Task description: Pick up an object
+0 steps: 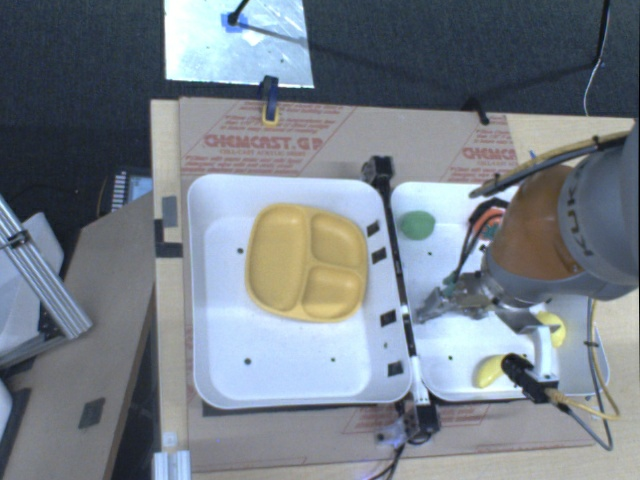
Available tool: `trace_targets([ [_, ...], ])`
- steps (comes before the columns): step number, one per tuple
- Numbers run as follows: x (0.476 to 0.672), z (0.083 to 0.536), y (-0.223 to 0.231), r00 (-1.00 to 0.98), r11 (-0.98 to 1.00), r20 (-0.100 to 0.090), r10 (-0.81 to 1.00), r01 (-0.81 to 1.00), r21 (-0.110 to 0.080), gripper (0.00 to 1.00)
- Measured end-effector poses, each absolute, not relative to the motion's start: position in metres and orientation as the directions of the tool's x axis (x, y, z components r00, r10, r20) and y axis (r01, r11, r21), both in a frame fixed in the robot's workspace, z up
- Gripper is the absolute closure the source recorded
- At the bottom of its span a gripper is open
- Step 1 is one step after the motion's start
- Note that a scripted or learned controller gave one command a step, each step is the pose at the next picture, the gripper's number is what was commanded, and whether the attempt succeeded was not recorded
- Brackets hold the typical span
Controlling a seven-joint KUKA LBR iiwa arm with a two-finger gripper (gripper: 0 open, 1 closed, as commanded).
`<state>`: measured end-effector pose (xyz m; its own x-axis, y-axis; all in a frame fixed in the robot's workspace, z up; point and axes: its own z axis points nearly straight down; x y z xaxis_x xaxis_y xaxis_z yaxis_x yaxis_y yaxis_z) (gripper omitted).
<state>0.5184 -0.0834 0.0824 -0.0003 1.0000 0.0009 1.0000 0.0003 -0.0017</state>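
A yellow divided plate (pixel 305 262) lies in the left bin (pixel 215 368). In the right bin (pixel 440 368), a small green round object (pixel 417 225) sits near the far left corner. A yellow object (pixel 487 371) lies near the front edge, and another yellow bit (pixel 553 330) peeks out beside the arm. My gripper (pixel 432 306) hangs low over the left-middle of the right bin, pointing toward the divider. It is below the green object and to the upper left of the yellow one. Nothing is visibly held in it.
The grey and orange arm (pixel 560 233) covers the right half of the right bin. A black clamp rail (pixel 392 268) runs between the bins. Cables (pixel 590 413) trail past the bin's front right corner. Cardboard (pixel 330 138) lies under both bins.
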Motion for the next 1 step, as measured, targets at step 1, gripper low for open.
trace_targets([
  [1,0.5194,0.0948,-0.0839,0.001,-0.001,0.0,1.0,1.0,0.002,1.0],
])
